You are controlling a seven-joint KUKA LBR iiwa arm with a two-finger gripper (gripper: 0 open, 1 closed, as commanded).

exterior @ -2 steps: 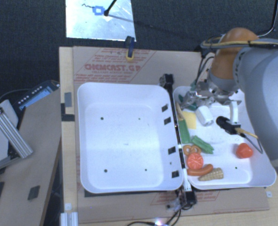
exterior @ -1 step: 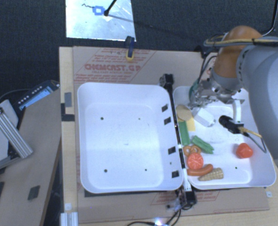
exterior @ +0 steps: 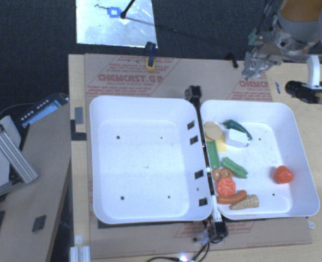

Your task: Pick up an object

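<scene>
My gripper (exterior: 254, 70) hangs above the cardboard behind the right bin (exterior: 297, 146), clear of its far rim, with nothing seen in it. In the right bin lie several toy foods. A red tomato-like piece (exterior: 282, 174) sits alone at the right. Along the left wall are a tan round piece (exterior: 213, 130), a yellow block (exterior: 220, 144), a white block (exterior: 236, 139) with a dark green piece (exterior: 237, 127) over it, a green pepper (exterior: 234, 167), a pretzel (exterior: 222, 174), an orange-red round piece (exterior: 226, 186), a sausage (exterior: 231, 197) and a cone (exterior: 244, 202).
The left bin (exterior: 144, 157) stands beside the right one, joined by a black hinge strip (exterior: 200, 146). A silver sheet (exterior: 115, 15) lies on the dark floor at the back. A yellow-and-blue clamp (exterior: 149, 57) grips the cardboard's far edge.
</scene>
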